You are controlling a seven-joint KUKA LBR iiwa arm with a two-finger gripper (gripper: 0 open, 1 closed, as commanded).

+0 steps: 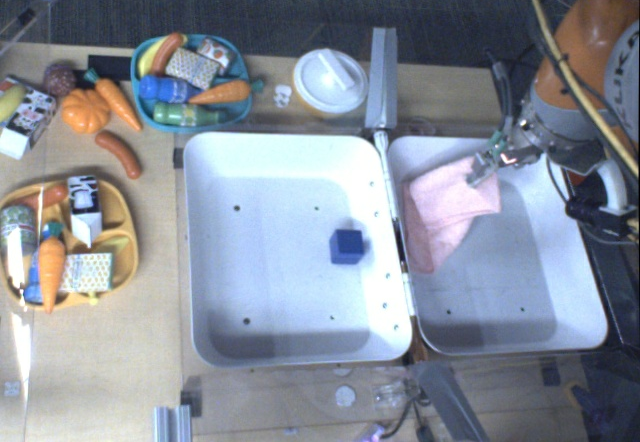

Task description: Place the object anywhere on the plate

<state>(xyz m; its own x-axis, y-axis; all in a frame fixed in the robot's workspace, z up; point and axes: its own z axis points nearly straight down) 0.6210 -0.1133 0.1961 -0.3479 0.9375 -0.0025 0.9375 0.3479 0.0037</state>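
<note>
One arm reaches in low; its gripper (487,167) pinches the pink cloth's (445,215) corner.

The scene is lit evenly and brightly from above, and the white bins (290,155) are rendered pale with a faint blue cast. Soft grey shadows are cast along the near inner walls of both bins, and a small dark shadow is seen beneath the blue block (347,245). Fine detail is softened throughout by low resolution, and the toys at the left edge are slightly smeared.
</note>
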